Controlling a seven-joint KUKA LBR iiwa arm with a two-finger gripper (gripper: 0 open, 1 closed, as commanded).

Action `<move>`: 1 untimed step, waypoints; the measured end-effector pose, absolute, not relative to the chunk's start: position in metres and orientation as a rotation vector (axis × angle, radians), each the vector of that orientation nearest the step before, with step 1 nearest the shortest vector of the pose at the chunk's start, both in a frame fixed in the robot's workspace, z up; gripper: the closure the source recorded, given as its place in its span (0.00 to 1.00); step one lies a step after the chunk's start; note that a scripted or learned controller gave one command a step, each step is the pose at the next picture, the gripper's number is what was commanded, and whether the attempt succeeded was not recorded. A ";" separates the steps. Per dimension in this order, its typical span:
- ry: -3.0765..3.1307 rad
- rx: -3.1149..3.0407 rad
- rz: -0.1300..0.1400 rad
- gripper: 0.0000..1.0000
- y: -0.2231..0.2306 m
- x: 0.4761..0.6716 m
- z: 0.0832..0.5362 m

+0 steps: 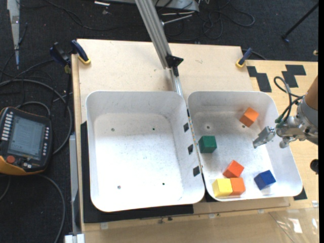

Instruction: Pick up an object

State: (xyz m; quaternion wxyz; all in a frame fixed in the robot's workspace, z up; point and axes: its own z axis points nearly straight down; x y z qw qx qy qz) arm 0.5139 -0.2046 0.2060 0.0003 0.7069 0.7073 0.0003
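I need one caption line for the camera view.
Gripper hovers above right bin holding six colored blocks.

Two bins are sitting side by side on the desk [126,65]. Five cubes are lying in the right bin [283,186]: one [248,117] at the back, one [207,144] left, three [235,181] clustering near the front.
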 end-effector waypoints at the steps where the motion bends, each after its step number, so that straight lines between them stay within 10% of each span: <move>1: 2.232 2.223 -0.004 0.00 -0.161 0.508 0.112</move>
